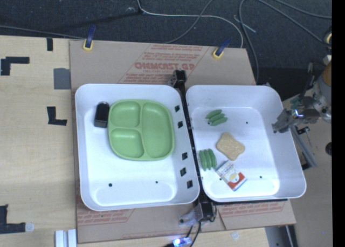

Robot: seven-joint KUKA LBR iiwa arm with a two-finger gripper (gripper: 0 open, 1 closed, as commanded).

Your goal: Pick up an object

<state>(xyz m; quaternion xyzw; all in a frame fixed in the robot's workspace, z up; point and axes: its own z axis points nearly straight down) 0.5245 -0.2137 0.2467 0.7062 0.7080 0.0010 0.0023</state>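
Pincer at the right rim of the right bin, small and grey, poking out toward the left. Too blurry and too small to make out well. Cannot tell if open or shut. Nothing seen in its grip. Behind it, grey arm cut off by the side of the view, so mostly hidden.

Nearest to the pincer, down and to its left on the bin floor: tan toast piece, lying flat, well apart from the pincer. Further left and a bit higher: green pod bunch. Below the toast piece and just beside it: red and white packet, its print too tiny to read. Left of that, close to the middle wall: second green bunch. All four loose in the right bin, none touching the pincer.

Across the middle wall, in the left bin: big green plate with three parts. Touching its left edge: small black block, hard to say what kind of thing.

Under both bins: brown cardboard sheet with red letters, partly covered by the bins. At its top edge: two clips, blue and yellow. Up top: thin cables on dark cloth.
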